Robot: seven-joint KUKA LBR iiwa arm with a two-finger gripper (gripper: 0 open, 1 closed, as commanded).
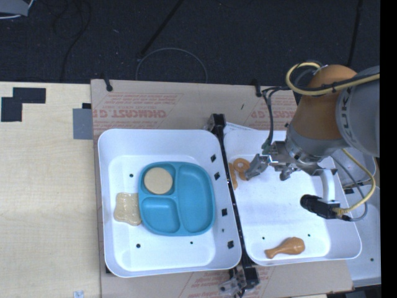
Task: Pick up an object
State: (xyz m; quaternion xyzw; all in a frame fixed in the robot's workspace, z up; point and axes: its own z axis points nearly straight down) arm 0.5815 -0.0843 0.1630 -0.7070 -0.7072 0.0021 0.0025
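My gripper point(271, 168) hangs over the upper left part of the right bin point(347, 247), open, with nothing between its fingers. Just left of its left finger point(255, 167) lies a small orange pretzel-shaped piece point(238, 167), close to the bin's left wall. A tan toy drumstick point(286, 248) lies near the same bin's front edge, well below the gripper. In the left bin point(118, 253) sits a blue divided plate point(186, 210) with a round beige cookie point(157, 180) in its upper left compartment. A pale bread slice point(127, 208) lies against the plate's left side.
The two bins meet at a black-clipped divider point(226, 191). The grey and orange arm point(322, 113) covers the right bin's upper right corner. Cardboard point(161, 107) lies under both bins, with a wooden bench top point(43, 191) to the left.
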